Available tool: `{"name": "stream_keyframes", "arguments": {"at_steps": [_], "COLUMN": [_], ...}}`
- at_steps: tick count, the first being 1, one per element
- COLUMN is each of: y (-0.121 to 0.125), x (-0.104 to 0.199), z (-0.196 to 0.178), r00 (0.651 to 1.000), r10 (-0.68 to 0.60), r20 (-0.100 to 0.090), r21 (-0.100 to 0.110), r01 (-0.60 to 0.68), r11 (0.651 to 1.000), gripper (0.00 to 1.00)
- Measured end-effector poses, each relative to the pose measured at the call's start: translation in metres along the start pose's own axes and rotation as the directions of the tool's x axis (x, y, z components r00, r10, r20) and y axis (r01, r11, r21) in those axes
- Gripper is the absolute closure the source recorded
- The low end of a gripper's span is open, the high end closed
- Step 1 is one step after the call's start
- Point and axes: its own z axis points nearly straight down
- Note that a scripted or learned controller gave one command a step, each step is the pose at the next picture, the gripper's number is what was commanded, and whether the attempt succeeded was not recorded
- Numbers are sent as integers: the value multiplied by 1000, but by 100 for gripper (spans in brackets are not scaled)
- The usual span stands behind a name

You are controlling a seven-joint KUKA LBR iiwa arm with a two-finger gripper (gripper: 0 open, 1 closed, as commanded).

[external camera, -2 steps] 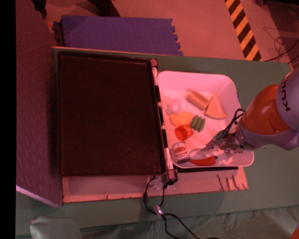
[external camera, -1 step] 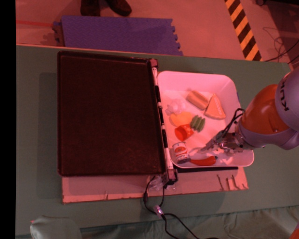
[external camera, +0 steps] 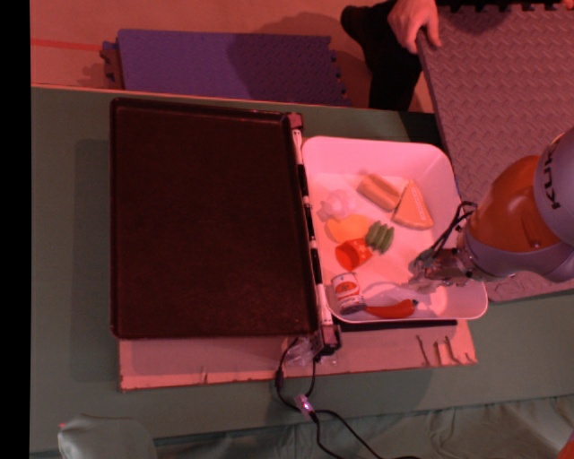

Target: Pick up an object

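Observation:
The white bin (external camera: 439, 167) on the right holds several toy foods. A tan hot-dog bun (external camera: 378, 190) and an orange wedge (external camera: 413, 208) lie at the back. Further forward are a white piece (external camera: 336, 205), an orange piece (external camera: 350, 227), a green pod (external camera: 380, 236) and a red-orange cup (external camera: 354, 255). A small can (external camera: 346, 291) and a red chili pepper (external camera: 392, 309) lie along the front wall. My gripper (external camera: 432, 268) hangs low over the bin's front right part, just above and right of the chili. I see nothing held in it.
A large dark panel (external camera: 206, 220) covers the left bin. A person's hand (external camera: 414, 20) rests on a grey mat (external camera: 502, 108) at the back right. A cable (external camera: 309, 408) trails off the bench's front edge.

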Motion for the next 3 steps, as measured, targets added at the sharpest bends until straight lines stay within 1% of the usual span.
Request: {"name": "stream_keyframes", "arguments": {"at_steps": [1, 2, 3], "y": [12, 18, 29], "x": [4, 0, 3], "z": [-54, -98, -149], "r00": [1000, 1000, 1000], "r10": [-9, -8, -8], "r20": [-8, -8, -8], "r21": [18, 18, 17], "r01": [9, 8, 8], "r11": [1000, 1000, 1000], "gripper": [100, 100, 100]}}
